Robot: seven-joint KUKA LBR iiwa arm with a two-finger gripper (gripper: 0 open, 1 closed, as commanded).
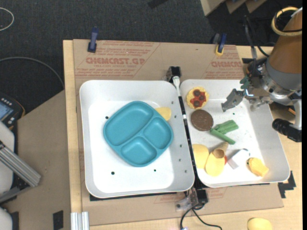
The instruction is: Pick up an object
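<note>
My gripper [243, 100] hangs over the far right part of the right bin [273, 143], open, with nothing between its fingers. Left of it lies a small tart with red berries [197, 97]. A brown round cookie [202, 120] and a green piece [224, 129] lie below and left of the gripper. Along the near side of the bin are two yellow pieces [200, 153] [215, 165], a small brown bit [218, 153], a white and red block [236, 158] and a yellow lump [257, 166].
The left bin [91, 128] holds a blue divided plate [138, 133] with a yellow item [163, 113] at its far right edge. Two blue clamps [92, 40] [220, 44] grip the board's far edge. Another yellow thing [259, 223] lies outside the bins, at the near right.
</note>
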